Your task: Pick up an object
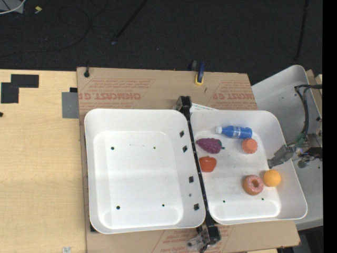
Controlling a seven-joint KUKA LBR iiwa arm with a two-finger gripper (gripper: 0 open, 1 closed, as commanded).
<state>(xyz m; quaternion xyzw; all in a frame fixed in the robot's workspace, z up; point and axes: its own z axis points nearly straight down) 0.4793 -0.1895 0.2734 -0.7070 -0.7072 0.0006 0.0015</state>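
The right bin (pixel 284 210) holds several small objects. A blue bottle (pixel 235 132) lies on its side near the back. A purple grape bunch (pixel 209 145) and a red pepper-like piece (pixel 208 164) sit close to the divider. A small orange-red fruit (pixel 249 146) lies right of the grapes. A pink donut (pixel 253 184) and an orange fruit (pixel 272 178) lie side by side toward the front right. My gripper (pixel 282 156) hangs at the bin's right rim, just above the orange fruit in the image, with nothing visibly in it.
The left bin (pixel 100 141) stands beside the right one, with a black clip-studded divider (pixel 190 157) between them. Both rest on cardboard (pixel 137 91) over a wooden bench (pixel 37 157). The arm's grey body and cables (pixel 308 109) fill the right side.
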